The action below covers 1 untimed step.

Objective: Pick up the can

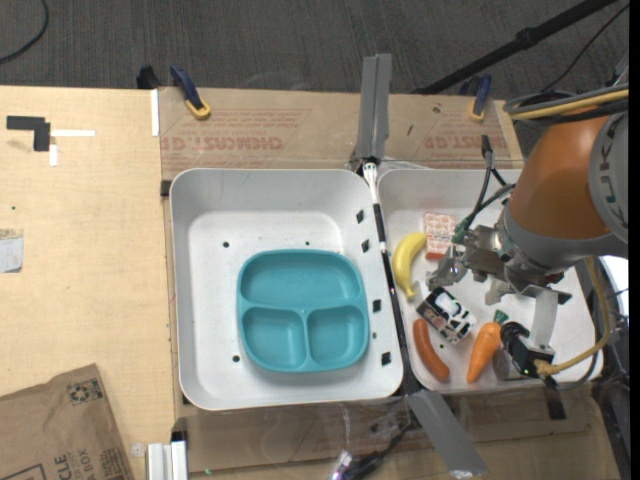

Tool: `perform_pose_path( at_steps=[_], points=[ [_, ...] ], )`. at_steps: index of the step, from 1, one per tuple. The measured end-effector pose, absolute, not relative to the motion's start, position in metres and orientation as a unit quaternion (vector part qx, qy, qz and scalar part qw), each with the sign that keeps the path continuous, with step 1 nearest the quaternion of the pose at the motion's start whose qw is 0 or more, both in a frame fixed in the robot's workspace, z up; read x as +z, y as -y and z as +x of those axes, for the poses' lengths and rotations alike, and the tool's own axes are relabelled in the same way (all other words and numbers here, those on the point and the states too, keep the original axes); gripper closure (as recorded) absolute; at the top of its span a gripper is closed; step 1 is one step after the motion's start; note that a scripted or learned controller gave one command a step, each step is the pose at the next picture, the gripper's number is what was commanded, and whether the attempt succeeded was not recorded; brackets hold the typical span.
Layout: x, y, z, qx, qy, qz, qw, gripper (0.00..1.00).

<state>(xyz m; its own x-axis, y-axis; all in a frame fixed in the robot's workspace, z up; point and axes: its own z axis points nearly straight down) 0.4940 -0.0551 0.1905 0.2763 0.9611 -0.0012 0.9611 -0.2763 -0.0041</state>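
Seemingly, gripper (452, 268) hovers near the can (444, 316).

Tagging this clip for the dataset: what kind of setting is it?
Likely a robotics lab grasping bench: two white bins sit on a cardboard-covered tabletop held by clamps, toy food such as a banana is in one, and the arm's gripper works overhead.

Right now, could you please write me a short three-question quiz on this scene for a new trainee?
1. True or false: the teal divided plate lies in the left bin.
2. Which item lies nearest the divider between the bins? A) carrot B) banana C) hot dog
3. Fill in: the arm hangs above the ____ bin.

Key: 1 true; 2 B; 3 right.
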Motion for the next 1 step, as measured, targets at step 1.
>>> perform_pose_path(
  at_steps=[1],
  points=[
    [0.11,0.1053,0.4995,-0.0066,0.662,-0.749,-0.006,0.0]
  ],
)
